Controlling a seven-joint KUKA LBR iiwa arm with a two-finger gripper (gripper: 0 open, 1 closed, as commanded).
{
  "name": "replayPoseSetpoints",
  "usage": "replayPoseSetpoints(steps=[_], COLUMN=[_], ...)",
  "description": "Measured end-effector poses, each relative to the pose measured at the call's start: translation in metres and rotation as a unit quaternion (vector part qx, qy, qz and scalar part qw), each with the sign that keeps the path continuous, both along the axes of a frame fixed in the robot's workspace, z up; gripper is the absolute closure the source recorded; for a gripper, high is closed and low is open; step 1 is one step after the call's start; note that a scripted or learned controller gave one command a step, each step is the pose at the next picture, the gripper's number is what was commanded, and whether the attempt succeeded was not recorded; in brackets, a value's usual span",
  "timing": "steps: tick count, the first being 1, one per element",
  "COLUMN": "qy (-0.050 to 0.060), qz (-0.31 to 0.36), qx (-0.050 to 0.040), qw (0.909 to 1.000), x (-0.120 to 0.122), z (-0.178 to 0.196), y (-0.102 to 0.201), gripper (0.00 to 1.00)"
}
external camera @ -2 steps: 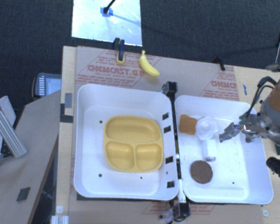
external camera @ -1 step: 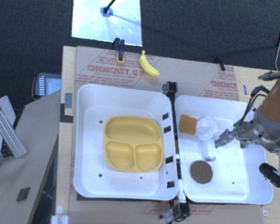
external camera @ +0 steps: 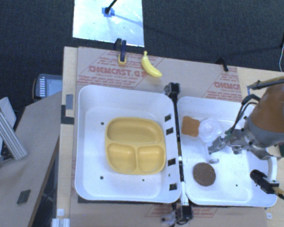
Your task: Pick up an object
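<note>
This looks like a robotics lab rather than a home or kitchen. The surface is a board still in its printed protective film, carrying two shallow white bins clipped together along a black divider, with loose cables trailing at 6 o'clock. A grey arm with an orange band reaches in at 3 o'clock, an aluminium frame rail leans at 9 o'clock, and dark carpet lies beyond at 12 o'clock.
</note>
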State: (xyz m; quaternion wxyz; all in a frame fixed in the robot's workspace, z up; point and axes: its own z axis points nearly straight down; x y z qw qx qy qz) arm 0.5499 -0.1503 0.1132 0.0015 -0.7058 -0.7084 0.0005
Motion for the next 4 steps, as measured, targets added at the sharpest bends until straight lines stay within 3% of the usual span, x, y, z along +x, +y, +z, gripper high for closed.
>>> replayPoseSetpoints(steps=[1,3,4], qy=[-0.003,-0.005,-0.003], qz=[0.000,0.000,0.003], qx=[-0.0014,-0.0017,0.0001], qw=[1.0000,1.0000,1.0000], x=[0.001,0.002,0.018], z=[0.014,0.109,0.102], y=[-0.001,-0.007,0.044], gripper=[1.00,1.00,1.00])
